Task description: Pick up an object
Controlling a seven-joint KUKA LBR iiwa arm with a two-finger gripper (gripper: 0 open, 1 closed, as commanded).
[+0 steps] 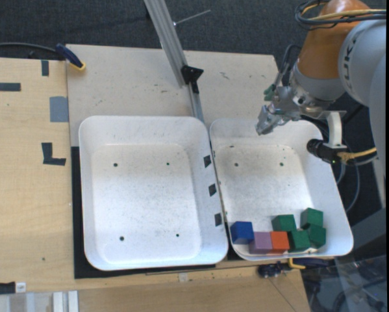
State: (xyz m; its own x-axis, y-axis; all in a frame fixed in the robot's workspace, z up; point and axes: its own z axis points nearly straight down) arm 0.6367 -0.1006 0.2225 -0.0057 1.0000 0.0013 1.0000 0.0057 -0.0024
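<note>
Spanning most of the view, the bench (136,83) is pale board, with a wood-grain panel (19,174) on its left carrying dark tape marks. A grey rail (168,34) slants from the far edge down to a black bracket just beyond where the two bins meet.

On the right, the arm (350,44) comes in, grey with an orange band, its wrist bent toward the far edge of the right bin. Cables loop over its far side and a black fitting juts out just right of that bin.

Next in size, the left bin (90,142) sits on a black mat; its white floor is speckled and shows four small dark dots. Touching it along one side, the right bin (246,138) has the same speckled floor.

At the arm's end, the gripper (267,126) hangs over the right bin's far rim, near its far left corner, well apart from the blocks. Whether it is released or clenched cannot be told; nothing shows grasped in it.

All the blocks lie packed in the right bin's near end. Green blocks (304,229) cluster at the near right corner. Left of them, touching in a row, are an orange block (280,240), a purple block (263,242) and a blue block (241,231), the blue one nearest the left bin.
</note>
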